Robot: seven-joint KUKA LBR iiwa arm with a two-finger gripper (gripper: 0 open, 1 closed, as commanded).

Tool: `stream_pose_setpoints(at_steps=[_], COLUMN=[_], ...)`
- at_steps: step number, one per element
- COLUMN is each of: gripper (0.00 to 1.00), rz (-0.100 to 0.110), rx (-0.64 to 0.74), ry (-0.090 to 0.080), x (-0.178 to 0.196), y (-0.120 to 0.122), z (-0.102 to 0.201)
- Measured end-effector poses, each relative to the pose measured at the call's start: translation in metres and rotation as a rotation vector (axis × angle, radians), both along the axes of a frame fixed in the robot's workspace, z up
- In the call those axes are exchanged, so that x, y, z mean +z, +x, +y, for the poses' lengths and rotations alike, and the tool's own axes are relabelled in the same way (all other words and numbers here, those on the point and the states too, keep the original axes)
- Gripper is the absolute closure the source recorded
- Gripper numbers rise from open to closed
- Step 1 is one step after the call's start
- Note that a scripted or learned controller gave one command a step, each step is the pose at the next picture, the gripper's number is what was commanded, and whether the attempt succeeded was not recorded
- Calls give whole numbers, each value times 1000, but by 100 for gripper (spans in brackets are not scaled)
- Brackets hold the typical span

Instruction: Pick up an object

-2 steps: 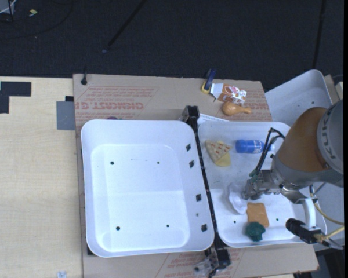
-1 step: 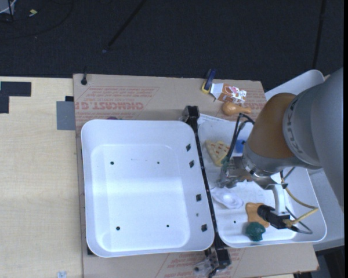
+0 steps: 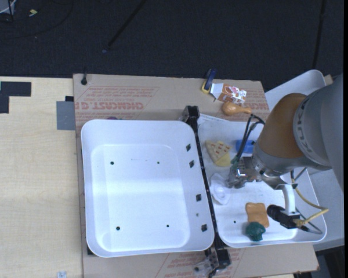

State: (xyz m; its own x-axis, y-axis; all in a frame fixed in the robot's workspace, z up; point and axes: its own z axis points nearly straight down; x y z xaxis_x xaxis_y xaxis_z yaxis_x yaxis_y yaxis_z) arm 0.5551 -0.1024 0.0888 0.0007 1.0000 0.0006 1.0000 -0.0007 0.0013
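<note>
The gripper hangs low over the right bin, near that bin's middle; whether it is open or closed cannot be told from this slant, and nothing can be seen held in it.

The likeliest thing to pick is the yellow waffle piece, which lies flat on the bin floor just beside the gripper, toward the far left corner. It looks light and fairly stiff, with a gridded face that should give some grip; taking it across its narrow width seems the safest hold, since it lies low against the floor.

A pale clear scrap lies on the near side of the gripper; it looks thin, flimsy and slippery, so it is probably a poor choice.

The right bin also holds a blue thing, partly hidden behind the wrist; an orange block, chunky and probably easy to pinch; and a dark green lump touching or just beside the block near the front wall.

The left bin shows bare white floor; both bins rest on a cardboard sheet on the surface.
</note>
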Motion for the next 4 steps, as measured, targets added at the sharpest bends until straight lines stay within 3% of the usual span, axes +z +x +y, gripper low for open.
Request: stream_pose_setpoints(at_steps=[1,2,3,4], gripper=[100,100,100,100], rz=[1,-1,-6,3], rx=[1,0,4,0], ry=[1,-1,-1,-2], x=[0,0,0,-1], y=[6,-24,89,88], z=[-6,-1,3,14])
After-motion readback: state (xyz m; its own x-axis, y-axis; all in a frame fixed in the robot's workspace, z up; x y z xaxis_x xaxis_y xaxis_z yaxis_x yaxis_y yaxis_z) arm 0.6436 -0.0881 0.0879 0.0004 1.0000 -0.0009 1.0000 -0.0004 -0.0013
